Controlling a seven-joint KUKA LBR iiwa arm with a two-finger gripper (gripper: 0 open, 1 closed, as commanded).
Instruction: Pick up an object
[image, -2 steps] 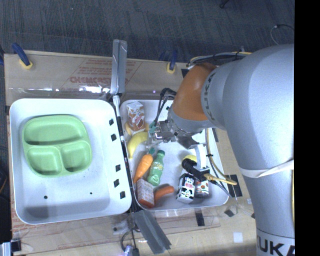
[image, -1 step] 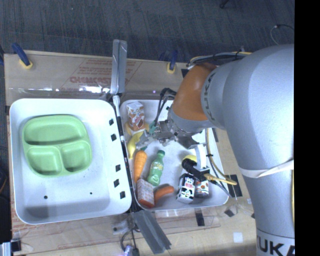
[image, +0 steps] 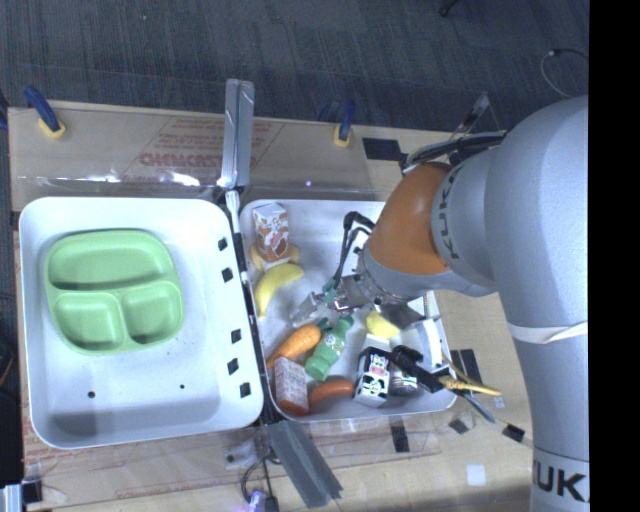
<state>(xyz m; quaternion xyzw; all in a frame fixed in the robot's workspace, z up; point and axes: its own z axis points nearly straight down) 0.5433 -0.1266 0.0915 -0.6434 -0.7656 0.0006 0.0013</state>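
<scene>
— Objects for picking sit crowded in the right shallow white bin (image: 300, 215): where is there room?

— Mostly along its far wall, beside the small tan-and-white carton (image: 270, 230). The near half is packed. The left shallow white bin (image: 40, 400) has bare floor all round the light green three-compartment plastic tray (image: 113, 288).

— What lies in the right one?

— A yellow plastic banana (image: 274, 286) just below the carton, an orange toy carrot (image: 294, 343), a green plastic bottle (image: 328, 350), a red toy sausage (image: 330, 392), a reddish-brown box (image: 291, 386) at the near-left corner, a black-and-white milk carton (image: 373, 377), and a small yellow lemon-like piece (image: 381, 326).

— And the two-finger gripper (image: 335, 297)?

— Low over the bin's middle, just above the bottle and beside the banana. Whether its fingers are spread or closed, I cannot tell; they blur into metal clutter.

— Anything hidden?

— The grey arm with its orange band (image: 415, 222) covers the bin's right side. Dark items near the milk carton are hard to make out.
</scene>
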